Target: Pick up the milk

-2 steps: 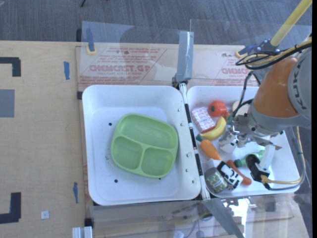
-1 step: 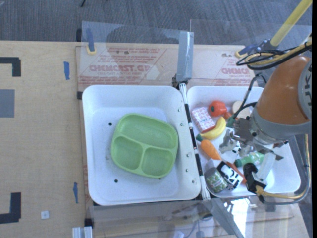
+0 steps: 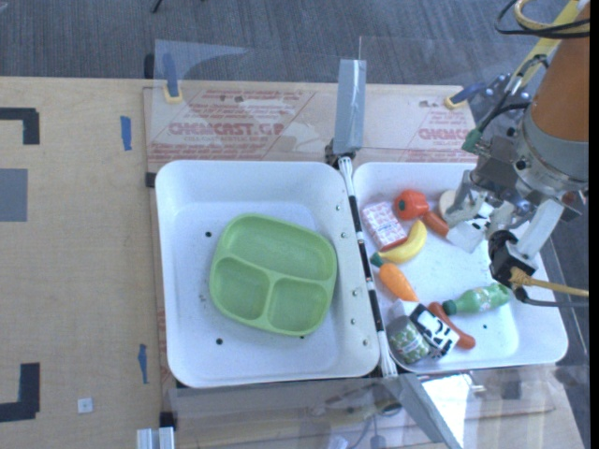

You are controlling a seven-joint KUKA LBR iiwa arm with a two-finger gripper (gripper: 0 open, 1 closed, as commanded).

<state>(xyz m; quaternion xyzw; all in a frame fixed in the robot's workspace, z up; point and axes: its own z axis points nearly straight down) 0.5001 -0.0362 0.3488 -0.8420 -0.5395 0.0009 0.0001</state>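
A small black-and-white patterned carton, which I take for the milk, lies tilted near the front of the right bin. It sits between a round can and a red item. My gripper hangs over the back right part of that bin, well behind the carton and apart from it. A white object lies just under the gripper's left side. A pink-and-white box lies near the bin's left wall.
The right bin also holds a tomato, a banana, a carrot and a green bottle. In the left bin rests a green divided plate. A yellow cable crosses the right edge.
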